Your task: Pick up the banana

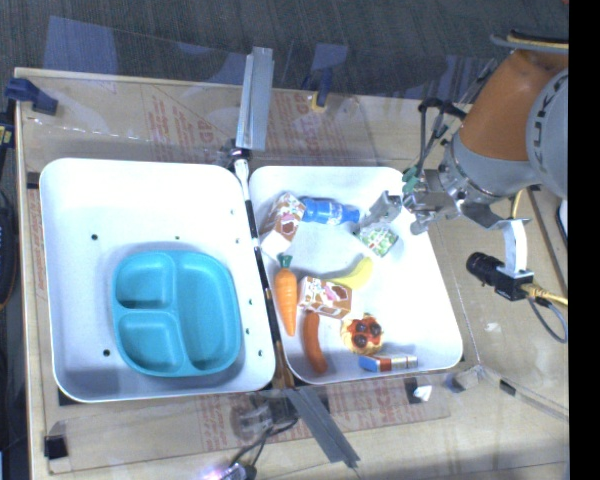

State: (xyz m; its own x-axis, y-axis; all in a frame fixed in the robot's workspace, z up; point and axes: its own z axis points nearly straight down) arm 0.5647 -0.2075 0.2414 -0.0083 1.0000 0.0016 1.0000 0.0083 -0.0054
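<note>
The banana [359, 269] lies in the middle of the right bin [435, 308]. Just a short yellow piece of it shows, the rest being tucked under a white packet [325, 249]. My gripper [403, 213] hangs over the bin's upper right corner, up and to the right of the banana and apart from it. Its fingers stand open with nothing between them. A small green and white carton [378, 238] lies just below the gripper, between it and the banana.
Crowded around the banana are a carrot [287, 299], a red sausage [313, 344], a printed snack pack [325, 296], an orange toy [363, 333], a blue bottle [331, 210] and a marker [388, 363]. The left bin [70, 198] holds a blue divided plate [176, 311].
</note>
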